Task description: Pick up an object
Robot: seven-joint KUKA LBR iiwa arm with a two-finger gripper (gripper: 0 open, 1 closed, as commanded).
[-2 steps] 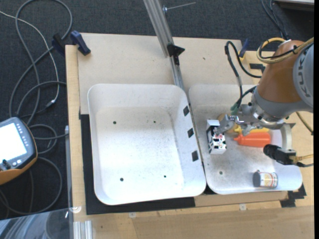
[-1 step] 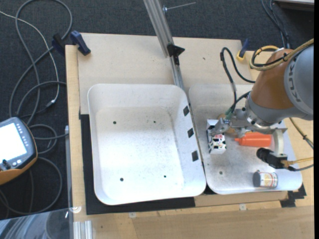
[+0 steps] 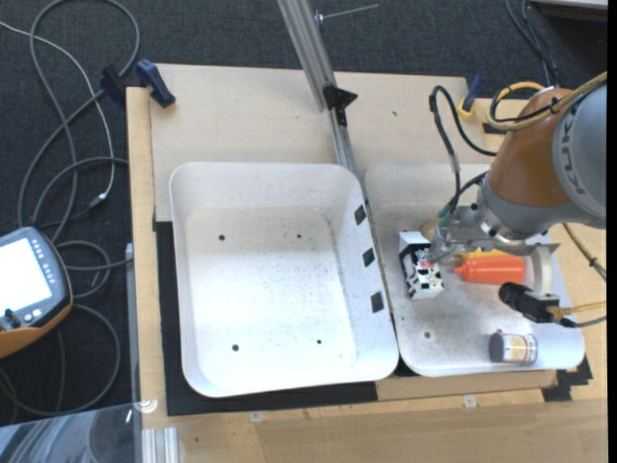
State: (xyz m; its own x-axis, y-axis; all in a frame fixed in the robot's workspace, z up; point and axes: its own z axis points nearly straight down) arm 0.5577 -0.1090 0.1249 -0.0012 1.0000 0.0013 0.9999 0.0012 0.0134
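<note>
Here the gripper (image 3: 445, 249) hangs low over the right bin (image 3: 405, 177), at the left end of an orange bottle (image 3: 494, 270) and just beside a small white box (image 3: 421, 269). Whether the jaws are spread or pressed together I cannot tell, since the wrist covers them from above, and nothing can be seen pinched in them.

The orange bottle lies on its side in the middle of the right bin. Its long axis runs nearly level across the view, and its narrower end points left, toward the gripper and the box. The white box, marked with black and red, sits a little askew, close to the bin's left wall. These two crowd the gripper from either side.

A small can (image 3: 513, 347) lies on its side near the bin's front rim, well apart from the other two, its long axis also running left to right.

The left bin (image 3: 193, 201) stands just beside the right one on the desk (image 3: 241, 114). A metal rail (image 3: 304, 37) slants down from the top to the gap between the bins. A handheld controller (image 3: 24, 287) lies on the floor at the far left among loose cables (image 3: 72, 27).
</note>
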